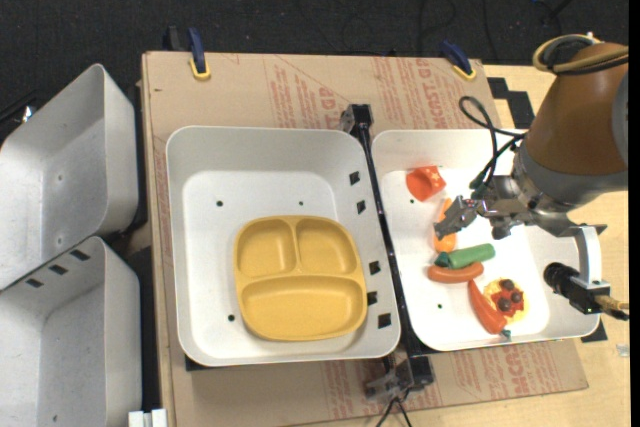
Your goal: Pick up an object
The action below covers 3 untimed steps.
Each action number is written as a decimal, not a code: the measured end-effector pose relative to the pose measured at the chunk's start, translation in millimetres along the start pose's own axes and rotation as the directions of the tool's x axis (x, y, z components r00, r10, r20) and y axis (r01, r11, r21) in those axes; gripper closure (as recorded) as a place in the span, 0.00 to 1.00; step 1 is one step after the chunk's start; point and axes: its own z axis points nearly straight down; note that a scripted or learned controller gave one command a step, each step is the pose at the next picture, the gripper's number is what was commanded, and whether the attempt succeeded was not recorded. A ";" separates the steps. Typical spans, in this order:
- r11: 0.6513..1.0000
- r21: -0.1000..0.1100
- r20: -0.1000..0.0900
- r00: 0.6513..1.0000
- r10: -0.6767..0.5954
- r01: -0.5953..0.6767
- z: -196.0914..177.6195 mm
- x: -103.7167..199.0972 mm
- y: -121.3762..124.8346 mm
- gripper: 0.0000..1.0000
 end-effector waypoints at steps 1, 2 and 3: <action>1.000 0.003 0.000 1.000 0.001 -0.001 52.4 4.0 9.0 0.00; 1.000 0.004 0.000 1.000 0.002 -0.002 97.5 -1.1 6.3 0.00; 1.000 -0.008 0.005 1.000 0.003 -0.003 115.7 -3.1 8.3 0.00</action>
